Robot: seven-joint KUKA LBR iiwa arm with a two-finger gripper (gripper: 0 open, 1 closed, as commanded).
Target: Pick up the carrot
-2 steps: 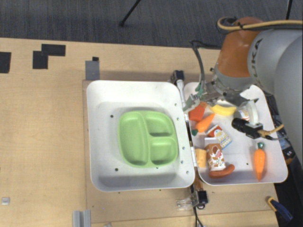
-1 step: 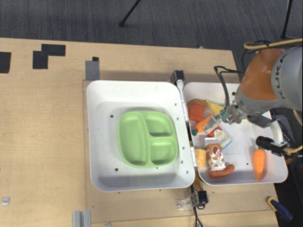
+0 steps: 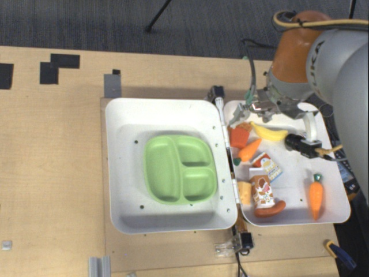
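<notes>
From above, the carrot [image 3: 315, 198] lies near the right bin's [image 3: 340, 212] front right corner, well apart from the gripper [image 3: 258, 109], which hangs over the far left corner; its opening cannot be told.

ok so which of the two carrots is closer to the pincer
The carrot lying slanted at the right bin's left side, below the banana, is closer to the pincer. The other carrot, with its green top, lies near that bin's far right corner.
</notes>
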